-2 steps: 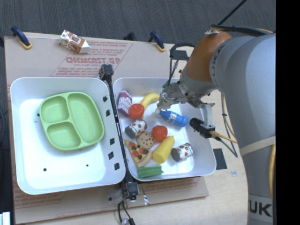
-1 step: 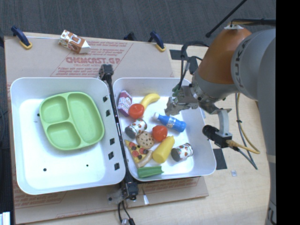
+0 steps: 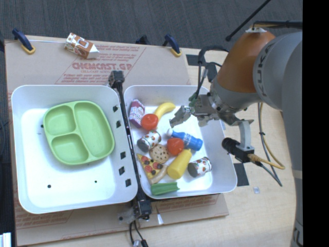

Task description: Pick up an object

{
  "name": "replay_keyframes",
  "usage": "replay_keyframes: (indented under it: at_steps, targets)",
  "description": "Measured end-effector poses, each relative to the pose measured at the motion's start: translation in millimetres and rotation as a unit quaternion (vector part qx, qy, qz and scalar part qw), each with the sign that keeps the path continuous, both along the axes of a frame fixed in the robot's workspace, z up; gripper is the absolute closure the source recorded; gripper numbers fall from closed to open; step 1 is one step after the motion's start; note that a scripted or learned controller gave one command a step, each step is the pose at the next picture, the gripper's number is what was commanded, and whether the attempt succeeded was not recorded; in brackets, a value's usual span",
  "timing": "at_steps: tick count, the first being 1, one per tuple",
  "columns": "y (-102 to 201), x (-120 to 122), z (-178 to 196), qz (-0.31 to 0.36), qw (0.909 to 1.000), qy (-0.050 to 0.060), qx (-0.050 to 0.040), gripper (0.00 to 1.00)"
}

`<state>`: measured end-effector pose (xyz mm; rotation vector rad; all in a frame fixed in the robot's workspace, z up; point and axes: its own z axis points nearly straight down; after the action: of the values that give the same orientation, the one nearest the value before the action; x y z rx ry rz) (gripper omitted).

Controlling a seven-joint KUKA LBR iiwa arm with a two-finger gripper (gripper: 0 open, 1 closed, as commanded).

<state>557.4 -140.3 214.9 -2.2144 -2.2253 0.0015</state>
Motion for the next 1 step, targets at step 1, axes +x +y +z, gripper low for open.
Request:
replay_keyframes:
  at_steps: [1]
  targets:
    - [0.0, 0.0, 0.0, 0.0, 1.0, 0.0, 0.0, 0.0]
